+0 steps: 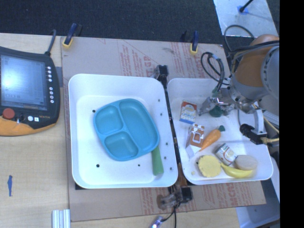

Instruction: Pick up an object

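Note:
The right bin (266,175) holds several toy foods: a small white and red carton (188,112), a brown packet (195,136), an orange carrot (211,138), a small can (226,154), a yellow round piece (209,166), a banana (236,173) and a beige round piece (246,163). My gripper (216,106) hangs low over the far middle of this bin, just right of the carton. A small dark green thing (216,111) lies right at the gripper's tip; whether it is gripped is unclear.
The left bin (80,94) carries a blue divided plate (125,128) and a green stick (157,161) by its right wall. A tablet pendant (26,91) lies at the far left. Black cables (213,65) loop behind the right bin.

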{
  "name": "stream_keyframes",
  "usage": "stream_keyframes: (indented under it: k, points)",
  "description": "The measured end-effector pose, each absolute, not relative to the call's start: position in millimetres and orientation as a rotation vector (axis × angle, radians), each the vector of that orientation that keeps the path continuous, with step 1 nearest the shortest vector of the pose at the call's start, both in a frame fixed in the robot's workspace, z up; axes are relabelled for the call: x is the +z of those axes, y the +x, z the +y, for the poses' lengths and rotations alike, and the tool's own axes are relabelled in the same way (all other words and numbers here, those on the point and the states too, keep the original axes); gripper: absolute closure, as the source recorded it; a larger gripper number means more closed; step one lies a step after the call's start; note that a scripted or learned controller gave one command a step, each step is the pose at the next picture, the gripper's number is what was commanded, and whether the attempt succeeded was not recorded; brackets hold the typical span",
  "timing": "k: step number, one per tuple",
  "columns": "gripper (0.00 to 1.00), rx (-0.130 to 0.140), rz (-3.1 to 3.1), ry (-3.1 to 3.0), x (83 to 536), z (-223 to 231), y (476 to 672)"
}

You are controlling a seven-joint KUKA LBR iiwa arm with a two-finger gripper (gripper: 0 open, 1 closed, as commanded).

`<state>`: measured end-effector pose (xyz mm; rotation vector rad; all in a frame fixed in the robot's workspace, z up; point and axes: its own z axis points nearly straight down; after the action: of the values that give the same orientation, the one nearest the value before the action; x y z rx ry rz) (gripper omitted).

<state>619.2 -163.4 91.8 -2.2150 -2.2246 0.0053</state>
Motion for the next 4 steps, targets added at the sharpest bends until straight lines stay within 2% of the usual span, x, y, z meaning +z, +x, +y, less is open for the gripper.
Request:
stream_keyframes:
  k: [1,2,3,4]
  points:
    - [0.00,0.006,-2.224,-2.215,91,-141,551.6]
    - [0.00,0.005,-2.226,-2.214,91,-138,516.3]
    - [0.00,0.005,-2.228,-2.213,92,-102,546.5]
    - [0.00,0.005,-2.226,-2.214,91,-115,517.7]
